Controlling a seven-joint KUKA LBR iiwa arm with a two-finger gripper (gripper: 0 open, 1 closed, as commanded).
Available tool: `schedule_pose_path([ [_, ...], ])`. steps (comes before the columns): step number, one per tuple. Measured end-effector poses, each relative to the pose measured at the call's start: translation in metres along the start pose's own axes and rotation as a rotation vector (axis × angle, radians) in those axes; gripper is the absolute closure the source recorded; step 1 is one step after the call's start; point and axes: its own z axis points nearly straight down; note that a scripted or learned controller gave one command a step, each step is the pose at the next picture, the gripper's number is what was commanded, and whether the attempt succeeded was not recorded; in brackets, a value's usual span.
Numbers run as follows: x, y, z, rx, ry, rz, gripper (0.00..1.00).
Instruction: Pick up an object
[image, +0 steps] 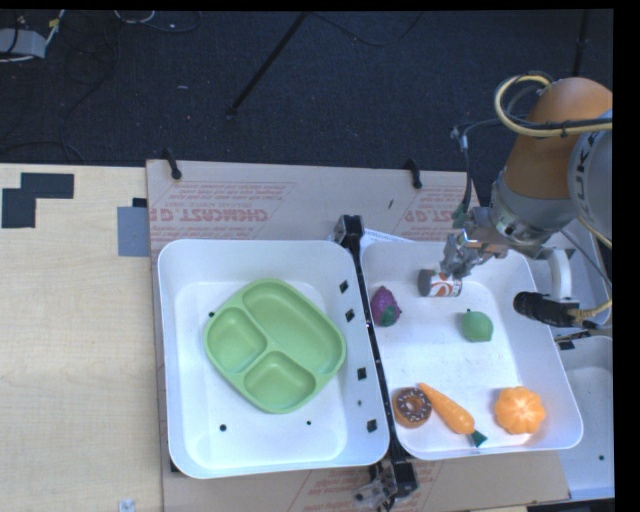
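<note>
The right-hand shallow white bin (540, 400) serves as the landmark. Near its far wall, a small white-and-orange can (440, 285) lies on its side, and the two-finger gripper (459, 258) is seen directly above it, touching or nearly so. Whether the fingers are spread or closed cannot be told. Left of the can lies a purple toy fruit (384, 305); right, a green ball (477, 326). Along the near wall are seen a chocolate doughnut (412, 406), an orange carrot (448, 408) and an orange tangerine (519, 410). In the left white bin (200, 440) lies a green divided plate (275, 344).
</note>
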Motion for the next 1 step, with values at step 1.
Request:
schedule_pose_path([
  [1, -0.0015, 0.0002, -0.0206, 0.002, 0.001, -0.002, 1.0],
])
